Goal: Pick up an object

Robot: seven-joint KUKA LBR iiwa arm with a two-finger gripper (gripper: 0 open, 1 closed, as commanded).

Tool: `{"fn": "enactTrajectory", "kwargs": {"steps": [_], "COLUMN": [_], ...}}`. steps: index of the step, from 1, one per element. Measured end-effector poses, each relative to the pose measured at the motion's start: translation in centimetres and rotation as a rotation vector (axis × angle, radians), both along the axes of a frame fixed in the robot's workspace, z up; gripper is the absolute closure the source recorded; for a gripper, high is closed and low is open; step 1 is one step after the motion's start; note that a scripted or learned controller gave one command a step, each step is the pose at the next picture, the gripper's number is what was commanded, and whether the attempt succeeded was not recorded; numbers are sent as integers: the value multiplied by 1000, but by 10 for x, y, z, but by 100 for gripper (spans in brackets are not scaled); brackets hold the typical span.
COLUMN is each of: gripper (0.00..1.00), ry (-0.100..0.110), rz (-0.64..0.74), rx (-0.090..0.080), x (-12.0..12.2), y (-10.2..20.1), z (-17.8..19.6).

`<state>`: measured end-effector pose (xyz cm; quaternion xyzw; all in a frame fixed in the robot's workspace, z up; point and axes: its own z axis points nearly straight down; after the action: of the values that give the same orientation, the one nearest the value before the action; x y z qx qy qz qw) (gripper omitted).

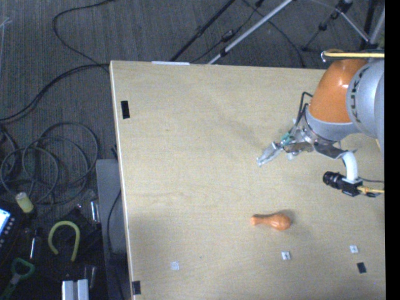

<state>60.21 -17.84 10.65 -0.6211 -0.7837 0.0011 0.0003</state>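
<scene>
A small orange, pear-shaped object point(272, 221) lies on its side on the pale wooden tabletop point(187, 167), with its narrow end pointing left. My gripper point(266, 156) hangs over the table above and slightly left of it in the picture, a clear gap away, and nothing is seen in it. It points left and down from the grey wrist with the orange band point(334, 99), which comes in from the right.
Small white tags point(285, 255) point(354, 249) and black marks point(125, 109) point(361, 267) dot the tabletop. A black connector point(334, 180) juts from the wrist. The table's left edge point(119, 167) drops to a floor with cables and tools. Tripod legs point(262, 17) cross the floor behind.
</scene>
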Motion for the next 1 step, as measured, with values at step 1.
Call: {"fn": "enactTrajectory", "kwargs": {"steps": [1], "gripper": [0], "ry": [-2], "rz": [-13], "rx": [1], "x": [59], "y": [-44], "z": [-18]}}
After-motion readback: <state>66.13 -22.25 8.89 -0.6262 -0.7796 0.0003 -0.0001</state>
